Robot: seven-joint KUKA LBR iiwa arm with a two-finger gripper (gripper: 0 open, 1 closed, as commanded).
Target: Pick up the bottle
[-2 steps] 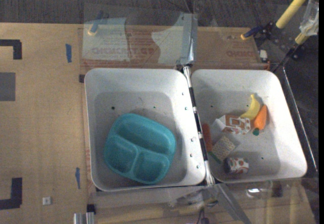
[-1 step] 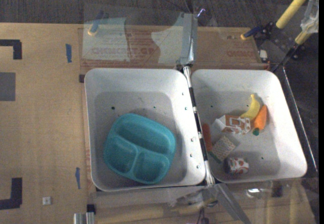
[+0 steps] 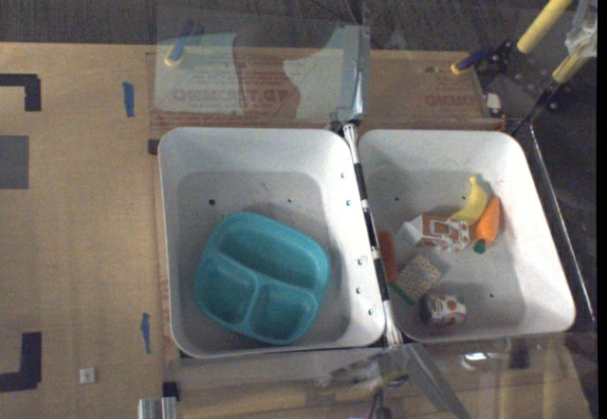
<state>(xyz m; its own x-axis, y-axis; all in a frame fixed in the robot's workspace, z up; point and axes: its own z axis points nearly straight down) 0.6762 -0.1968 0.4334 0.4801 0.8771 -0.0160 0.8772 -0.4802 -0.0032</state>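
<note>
White bin [image 3: 531, 161] on the right holds the bottle [image 3: 443, 309], lying flat near its front wall, below the banana [image 3: 471, 200]. My jaws' state I cannot tell.

The small squat bottle [image 3: 443, 309], white with a red and dark printed label, lies on its side on the floor of the right white bin [image 3: 541, 218], near that bin's front wall, just below a flat speckled tan packet [image 3: 418, 275].
</note>
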